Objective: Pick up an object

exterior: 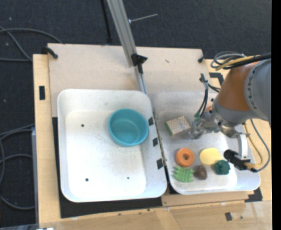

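Bins sit side by side on the desk (92,66), a left bin (83,186) and a right bin (245,182). The left bin has a blue bowl (128,127) in it, standing upright near the top right part of that bin. The right bin has all the small things. A checked block (177,125) lies near the left wall of that bin, a bit tilted. Below it is an orange ring (185,157), lying flat. Just beside the ring, to the right, is a yellow ball (210,155). A dark green toy (221,167) touches the yellow ball at its lower right. A brown lump (200,173) sits under the ring and the ball, and a light green leafy toy (183,174) lies just to the left of the lump, near the bottom left corner of the bin. The arm (238,90) comes in from the right, over the right bin. The gripper (196,131) is down low, just to the right of the checked block and above the ring. I cannot tell how the gripper is set, and I cannot tell if it touches the block. A metal pole (123,25) slants over the desk from the top.
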`<control>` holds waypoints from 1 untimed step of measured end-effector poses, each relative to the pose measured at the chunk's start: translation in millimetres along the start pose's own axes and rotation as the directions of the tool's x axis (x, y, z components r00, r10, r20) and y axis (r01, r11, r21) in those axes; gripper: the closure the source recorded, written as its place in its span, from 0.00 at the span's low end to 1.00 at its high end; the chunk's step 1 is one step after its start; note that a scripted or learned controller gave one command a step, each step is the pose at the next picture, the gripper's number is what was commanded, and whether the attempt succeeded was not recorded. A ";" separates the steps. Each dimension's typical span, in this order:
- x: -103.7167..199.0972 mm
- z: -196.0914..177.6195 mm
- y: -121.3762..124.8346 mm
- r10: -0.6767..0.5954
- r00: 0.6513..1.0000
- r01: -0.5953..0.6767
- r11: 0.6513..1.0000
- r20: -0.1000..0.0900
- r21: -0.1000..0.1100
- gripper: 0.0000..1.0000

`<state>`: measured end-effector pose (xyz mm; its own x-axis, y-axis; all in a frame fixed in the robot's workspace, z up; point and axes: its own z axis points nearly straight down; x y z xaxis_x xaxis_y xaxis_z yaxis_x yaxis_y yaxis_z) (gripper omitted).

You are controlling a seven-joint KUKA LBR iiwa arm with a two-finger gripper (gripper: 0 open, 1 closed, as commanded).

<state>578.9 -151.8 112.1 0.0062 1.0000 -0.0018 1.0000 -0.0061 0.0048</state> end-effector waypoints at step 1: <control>-0.4 -43.0 1.1 -0.005 1.000 0.005 1.000 -0.001 0.000 1.00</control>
<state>579.8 -152.1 155.0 0.0010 1.0000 -0.0003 1.0000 -0.0010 0.0045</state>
